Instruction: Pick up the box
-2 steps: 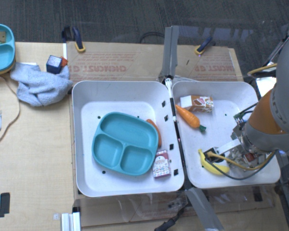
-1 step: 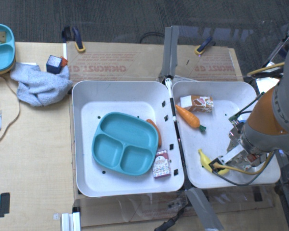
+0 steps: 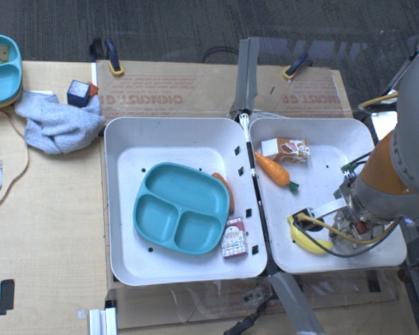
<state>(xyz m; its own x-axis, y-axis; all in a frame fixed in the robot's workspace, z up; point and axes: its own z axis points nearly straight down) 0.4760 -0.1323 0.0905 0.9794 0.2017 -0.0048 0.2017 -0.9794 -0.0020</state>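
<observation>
Near the right bin's [image 3: 377, 257] near edge we see the tool [image 3: 320, 230] low over a banana [image 3: 306, 238]; its opening we cannot tell. We find the box [image 3: 285, 149] far in that bin, beside a carrot [image 3: 274, 169].

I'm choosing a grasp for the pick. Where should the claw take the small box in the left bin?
Grip the box across its short width, coming from above. It lies flat, its left side against the blue plate and its right near the bin wall, so clearance looks tight; the ends look freer.
</observation>
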